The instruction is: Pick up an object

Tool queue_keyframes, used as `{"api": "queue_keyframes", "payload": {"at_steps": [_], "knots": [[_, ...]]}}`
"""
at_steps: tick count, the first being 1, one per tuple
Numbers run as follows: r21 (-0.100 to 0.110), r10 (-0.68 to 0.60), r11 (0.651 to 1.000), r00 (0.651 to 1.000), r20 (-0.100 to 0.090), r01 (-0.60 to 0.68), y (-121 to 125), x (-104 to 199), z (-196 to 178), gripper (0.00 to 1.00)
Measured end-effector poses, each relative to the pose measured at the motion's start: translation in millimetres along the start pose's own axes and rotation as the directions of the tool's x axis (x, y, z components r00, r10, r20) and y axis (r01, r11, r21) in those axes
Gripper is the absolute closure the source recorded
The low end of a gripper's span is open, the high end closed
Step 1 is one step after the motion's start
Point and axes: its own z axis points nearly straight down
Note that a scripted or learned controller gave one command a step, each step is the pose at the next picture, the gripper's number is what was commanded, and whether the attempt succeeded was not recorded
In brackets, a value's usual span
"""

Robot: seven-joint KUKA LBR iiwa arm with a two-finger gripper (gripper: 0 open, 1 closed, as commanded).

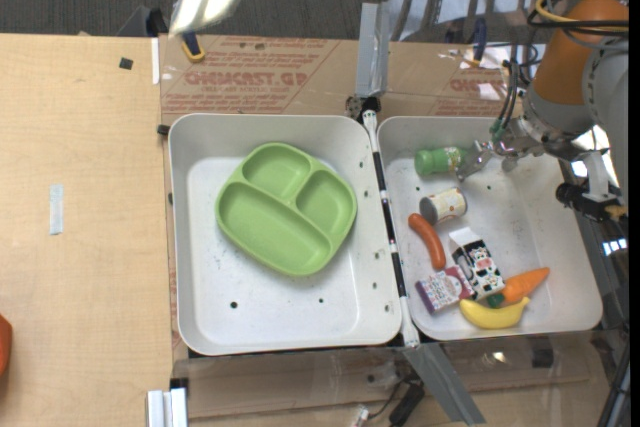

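The right bin (560, 235) holds several small objects. A green bottle (435, 160) lies at its back, with a small tan can (443, 206) just in front of it. A red sausage (428, 241) lies near the bin's left wall. At the front sit a white and black carton (475, 263), a purple box (440, 290), a yellow banana (492, 313) and an orange carrot (525, 283). My gripper (479, 156) hangs low at the back of this bin, just right of the green bottle, with nothing seen in it.
The left bin (190, 245) holds a green divided plate (287, 207). A metal divider (383, 215) runs between the bins. The arm's orange band (572, 45) and grey wrist stand over the right bin's back right corner. Cardboard (260, 75) lies behind the bins.
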Motion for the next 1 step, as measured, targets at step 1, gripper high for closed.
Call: {"api": "queue_keyframes", "payload": {"at_steps": [1], "knots": [[-0.012, -0.011, 1.0, 1.0, 0.003, 0.011, 20.7, 89.9, -3.4, 0.0]]}}
